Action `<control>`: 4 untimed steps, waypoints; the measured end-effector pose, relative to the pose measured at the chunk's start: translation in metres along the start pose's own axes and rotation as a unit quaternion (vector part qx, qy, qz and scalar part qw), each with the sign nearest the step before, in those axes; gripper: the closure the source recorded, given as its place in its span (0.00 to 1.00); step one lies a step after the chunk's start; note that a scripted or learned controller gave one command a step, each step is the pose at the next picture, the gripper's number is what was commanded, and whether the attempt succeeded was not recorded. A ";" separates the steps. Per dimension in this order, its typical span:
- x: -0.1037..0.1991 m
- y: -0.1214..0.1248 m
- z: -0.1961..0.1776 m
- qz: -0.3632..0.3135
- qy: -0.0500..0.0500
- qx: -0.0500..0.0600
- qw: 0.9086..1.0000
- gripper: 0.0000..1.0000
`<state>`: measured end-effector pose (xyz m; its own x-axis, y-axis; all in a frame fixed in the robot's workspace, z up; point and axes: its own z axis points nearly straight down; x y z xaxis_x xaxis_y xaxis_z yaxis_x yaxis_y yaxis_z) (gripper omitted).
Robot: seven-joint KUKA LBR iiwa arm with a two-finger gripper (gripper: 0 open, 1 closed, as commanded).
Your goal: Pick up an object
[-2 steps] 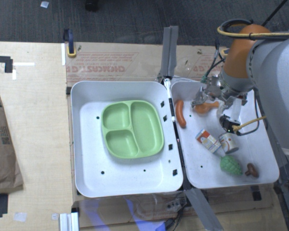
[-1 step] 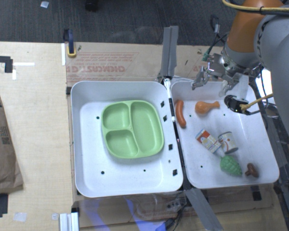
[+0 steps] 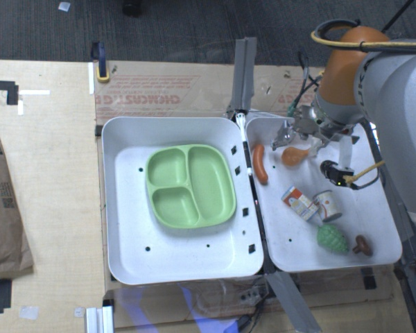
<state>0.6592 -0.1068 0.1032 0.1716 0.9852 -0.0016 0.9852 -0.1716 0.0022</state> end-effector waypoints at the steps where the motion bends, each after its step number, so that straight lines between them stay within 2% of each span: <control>1: -0.023 -0.076 0.012 -0.037 0.001 0.002 0.999 0.00; 2: -0.004 -0.056 -0.035 -0.194 0.001 0.001 0.981 0.00; 3: -0.007 -0.036 0.011 -0.200 0.001 0.001 0.980 0.00; 4: -0.033 0.001 0.012 -0.270 0.004 0.011 0.963 0.00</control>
<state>0.6545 -0.1390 0.0912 -0.3652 0.9309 0.0116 0.9307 0.3653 -0.0184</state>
